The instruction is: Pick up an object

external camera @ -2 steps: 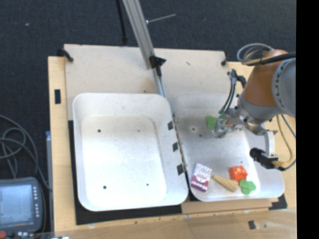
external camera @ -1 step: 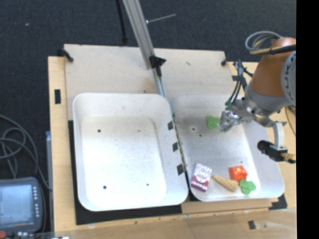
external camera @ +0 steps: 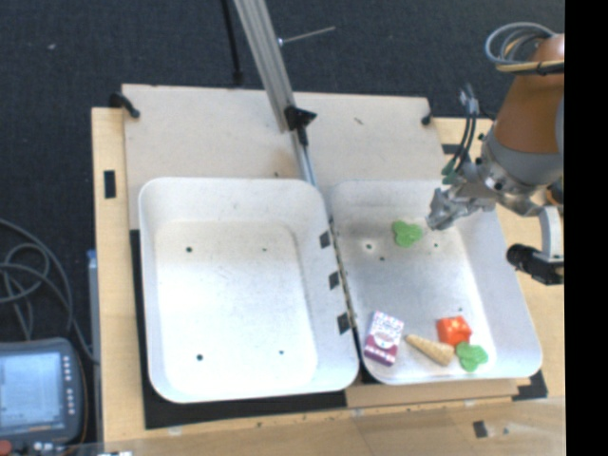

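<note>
Camera view gives us both white bins from above at a slant, with the arm entering from the right. We locate the gripper low over the upper part of the right bin, its tip just to the right of a small green object that lies on the bin floor. We see no object between the fingers, so we treat the gripper as carrying nothing; whether the jaws stand open or closed we cannot tell at this resolution.

We note four further candidates along the near edge of the same bin: a purple-and-white carton, a tan cone-shaped piece, a red block and a second green piece, the last three close together. The left bin holds no visible object.

We judge the step in hand to be the approach to the small green object. The next move calls for centring the fingers over that object, descending to the bin floor, and closing on it before any lift.
</note>
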### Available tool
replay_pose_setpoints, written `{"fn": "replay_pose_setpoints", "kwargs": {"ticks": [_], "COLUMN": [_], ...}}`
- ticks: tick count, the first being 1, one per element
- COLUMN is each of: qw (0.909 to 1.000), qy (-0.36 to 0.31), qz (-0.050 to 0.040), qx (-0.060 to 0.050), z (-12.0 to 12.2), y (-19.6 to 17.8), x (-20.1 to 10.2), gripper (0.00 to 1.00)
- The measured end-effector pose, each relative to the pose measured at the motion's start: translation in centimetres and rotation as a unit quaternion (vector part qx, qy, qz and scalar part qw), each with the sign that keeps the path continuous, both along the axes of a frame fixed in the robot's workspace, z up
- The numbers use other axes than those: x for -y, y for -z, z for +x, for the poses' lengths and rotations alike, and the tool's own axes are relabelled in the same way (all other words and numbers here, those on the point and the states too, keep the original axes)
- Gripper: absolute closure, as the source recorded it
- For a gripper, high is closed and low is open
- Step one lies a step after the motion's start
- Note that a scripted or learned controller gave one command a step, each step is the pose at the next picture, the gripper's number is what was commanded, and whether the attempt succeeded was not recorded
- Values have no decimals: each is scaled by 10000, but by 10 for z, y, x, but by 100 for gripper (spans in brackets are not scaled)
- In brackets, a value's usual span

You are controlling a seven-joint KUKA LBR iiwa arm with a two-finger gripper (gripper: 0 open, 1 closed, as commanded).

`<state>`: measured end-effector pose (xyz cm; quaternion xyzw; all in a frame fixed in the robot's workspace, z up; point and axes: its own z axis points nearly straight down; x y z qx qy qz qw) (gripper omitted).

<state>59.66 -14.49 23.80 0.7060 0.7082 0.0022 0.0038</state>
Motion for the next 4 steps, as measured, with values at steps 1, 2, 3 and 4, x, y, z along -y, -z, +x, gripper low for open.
{"fn": "replay_pose_setpoints", "kwargs": {"ticks": [1,2,3,4], "qw": [10000,10000,10000,10000], "qy": [-4,-12,-18,-14], "qz": [2,14,17,17], "qx": [-11,-45,-38,-45], "z": [1,-18,-25,-51], "y": [-38,-24,-23,-11], "x": [1,-52,-102,-148], "gripper": [100,100,100,100]}}
